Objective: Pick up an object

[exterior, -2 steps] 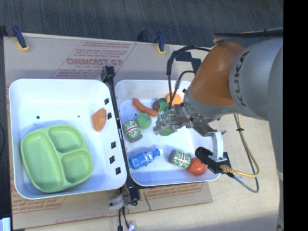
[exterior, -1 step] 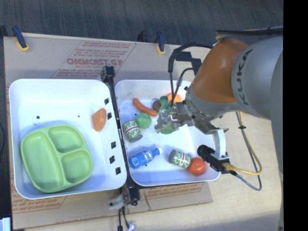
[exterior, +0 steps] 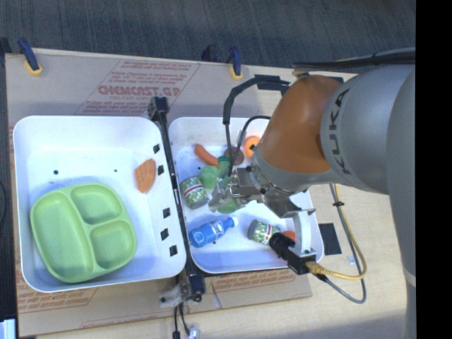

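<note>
- My jaws (exterior: 227, 186) are down in the right bin (exterior: 185, 134), near its middle, among a cluster of green pieces (exterior: 212, 178)
- Whether they are released or clenched I cannot tell; my wrist and orange band cover most of them
- Nothing is clearly lifted, so I judge the pick not yet done: I am at the reach-and-close stage at best
- Candidates lie around me: a small can (exterior: 192, 191) at my 9 o'clock, just beside me; an orange carrot-like piece (exterior: 205, 154) at 11 o'clock; a blue bottle (exterior: 210, 231) at 7 o'clock; a second small can (exterior: 262, 231) at 5 o'clock
- The green piece may be touching my tips, though the view is too cluttered to be sure
- The left bin (exterior: 70, 129) holds a green divided tray (exterior: 83, 230) and an orange piece (exterior: 145, 176), well apart from me
- Left to do: secure a grip, then raise the thing off the bin floor
</note>
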